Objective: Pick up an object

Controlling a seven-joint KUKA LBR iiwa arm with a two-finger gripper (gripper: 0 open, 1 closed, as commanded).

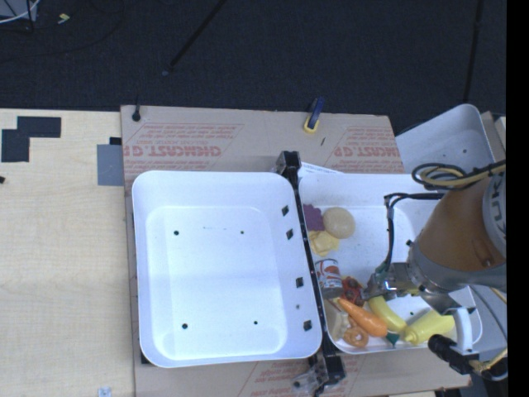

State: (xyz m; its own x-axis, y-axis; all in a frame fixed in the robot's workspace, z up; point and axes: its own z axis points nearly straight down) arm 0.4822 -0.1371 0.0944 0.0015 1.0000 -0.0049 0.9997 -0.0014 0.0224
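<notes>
**Camera view: arm low over the crowded right bin**

Camera view looks down on two white bins side by side on a cardboard sheet. The left bin (pixel 215 263) has only its bare floor showing, while the right bin (pixel 364 222) holds the toys, pushed toward its near end and against the divider. A cream ball (pixel 338 222) lies at the far side of the pile, with a purple block (pixel 312 216) and a yellow piece (pixel 323 241) just beside it. Nearer sit a carrot (pixel 364 318), a banana (pixel 383 311) and a yellow bottle (pixel 430 327), touching or overlapping one another.

The arm (pixel 459 234) reaches in from the right, its orange band above the wrist, and the gripper (pixel 388 284) hangs low just over the banana and carrot. That placement suggests the program is aiming at the near cluster. Whether the tool is released or clenched I cannot tell; the wrist hides it. Nothing can be seen caught in it, so the pick looks not yet made.
</notes>
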